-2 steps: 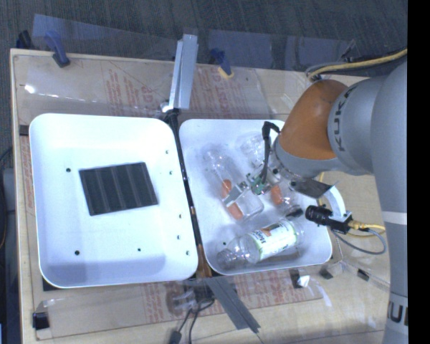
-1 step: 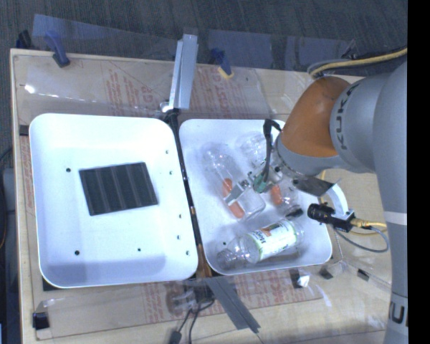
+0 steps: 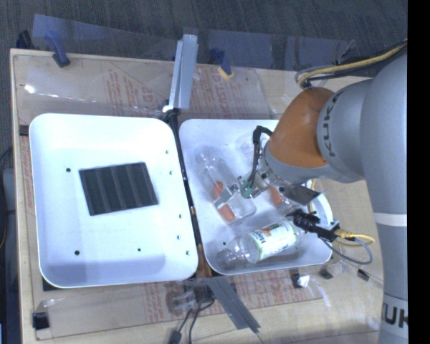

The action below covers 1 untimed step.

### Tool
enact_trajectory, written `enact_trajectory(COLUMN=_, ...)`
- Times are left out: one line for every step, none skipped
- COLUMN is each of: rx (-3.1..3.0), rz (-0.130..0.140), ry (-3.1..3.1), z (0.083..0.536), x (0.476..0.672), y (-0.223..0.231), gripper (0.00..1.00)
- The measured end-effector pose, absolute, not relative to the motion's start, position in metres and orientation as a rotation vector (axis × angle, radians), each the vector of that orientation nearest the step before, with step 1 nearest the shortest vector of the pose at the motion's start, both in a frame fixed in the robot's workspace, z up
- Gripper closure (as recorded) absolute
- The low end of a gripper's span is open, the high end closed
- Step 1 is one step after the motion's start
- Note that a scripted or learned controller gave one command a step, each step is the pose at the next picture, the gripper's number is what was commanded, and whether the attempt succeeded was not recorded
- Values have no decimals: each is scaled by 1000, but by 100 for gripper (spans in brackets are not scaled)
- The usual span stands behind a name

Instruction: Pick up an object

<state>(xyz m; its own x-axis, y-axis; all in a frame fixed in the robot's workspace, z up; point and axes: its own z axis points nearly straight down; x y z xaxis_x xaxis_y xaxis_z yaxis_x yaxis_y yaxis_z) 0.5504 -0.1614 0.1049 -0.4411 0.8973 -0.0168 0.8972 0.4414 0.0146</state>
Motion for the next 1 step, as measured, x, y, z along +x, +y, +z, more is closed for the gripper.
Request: enact_trajectory(rx=1572, rz=-2, ry=2723, z=200, x=578, y=-102, gripper=100)
